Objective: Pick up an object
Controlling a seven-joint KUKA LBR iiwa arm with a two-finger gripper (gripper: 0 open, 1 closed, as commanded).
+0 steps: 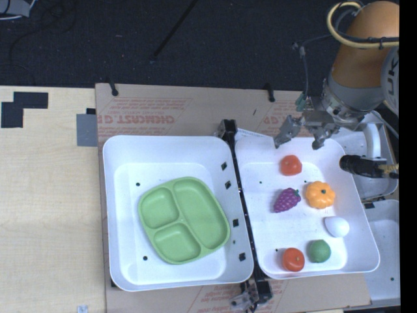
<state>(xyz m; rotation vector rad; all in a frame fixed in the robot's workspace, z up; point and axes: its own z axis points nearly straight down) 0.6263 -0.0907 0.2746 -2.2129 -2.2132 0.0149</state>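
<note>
The gripper [301, 136] hangs over the far edge of the right bin [365, 240], fingers spread apart and gripping nothing; a red tomato [290, 165] lies just below it; purple grapes [287, 199], a small pumpkin [320, 195], a white egg [337, 227], a green ball [318, 251] and another tomato [294, 259] sit nearer; the left bin [120, 175] holds a green divided plate [183, 220].

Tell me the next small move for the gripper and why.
Probably lower it toward the near red tomato. The gripper hangs open above the right bin's far edge with nothing between its fingers, and that tomato lies just below it, apart from the purple grapes and the orange pumpkin.
</note>
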